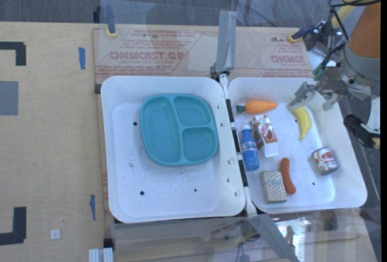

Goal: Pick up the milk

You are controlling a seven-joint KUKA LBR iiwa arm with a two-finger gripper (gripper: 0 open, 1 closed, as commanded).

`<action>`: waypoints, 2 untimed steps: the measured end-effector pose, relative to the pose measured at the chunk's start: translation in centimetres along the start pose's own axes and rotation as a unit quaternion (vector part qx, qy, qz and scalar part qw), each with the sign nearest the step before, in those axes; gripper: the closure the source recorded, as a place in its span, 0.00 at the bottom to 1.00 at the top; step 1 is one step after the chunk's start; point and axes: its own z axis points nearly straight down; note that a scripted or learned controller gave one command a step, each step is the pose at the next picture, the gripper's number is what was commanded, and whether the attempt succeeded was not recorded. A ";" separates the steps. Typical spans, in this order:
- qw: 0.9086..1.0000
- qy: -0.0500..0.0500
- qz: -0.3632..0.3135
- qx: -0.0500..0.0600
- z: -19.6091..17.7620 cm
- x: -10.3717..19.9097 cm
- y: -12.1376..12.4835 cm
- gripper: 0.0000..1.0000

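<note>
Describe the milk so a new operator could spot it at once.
Look in the right-hand white bin, along its left side near the divider. The milk carton lies just below the carrot and right of the blue bottle. It is the one boxy white carton with brown and red print; the bottle beside it is round and blue, and the sausage below is slim and orange-red.

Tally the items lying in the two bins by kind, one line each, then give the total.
Produce: 2, carrot and banana
Drinks: 2, milk carton and blue bottle
Sausage: 1
Can: 1
Tan packet: 1
Teal divided plate: 1
Total: 8
</note>
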 end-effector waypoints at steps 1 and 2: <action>0.993 0.000 0.120 0.000 14.1 -5.9 4.1 0.00; 0.993 0.000 0.120 0.001 13.1 -5.9 4.1 1.00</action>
